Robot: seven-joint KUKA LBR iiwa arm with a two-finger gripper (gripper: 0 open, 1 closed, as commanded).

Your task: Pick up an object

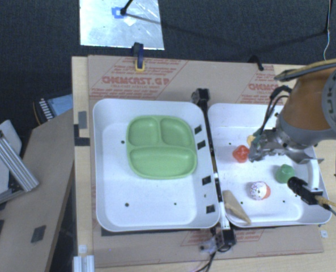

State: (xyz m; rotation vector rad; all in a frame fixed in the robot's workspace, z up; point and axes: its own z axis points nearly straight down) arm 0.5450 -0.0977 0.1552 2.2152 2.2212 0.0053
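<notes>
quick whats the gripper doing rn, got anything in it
gripper: low in the right bin, right beside the red object; cannot be told whether it is open, closed or holding anything.

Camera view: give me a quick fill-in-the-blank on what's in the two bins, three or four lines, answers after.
1. The light green three-compartment plastic tray lies in the ____ white bin.
2. The small red object sits just to the ____ of the gripper in this view.
3. The round white ball with orange-red marks lies nearer the bin's front edge than the small ____ object.
4. The tan wedge-shaped piece rests at the right bin's front-____ corner.

Answers: left; left; green; left
</notes>
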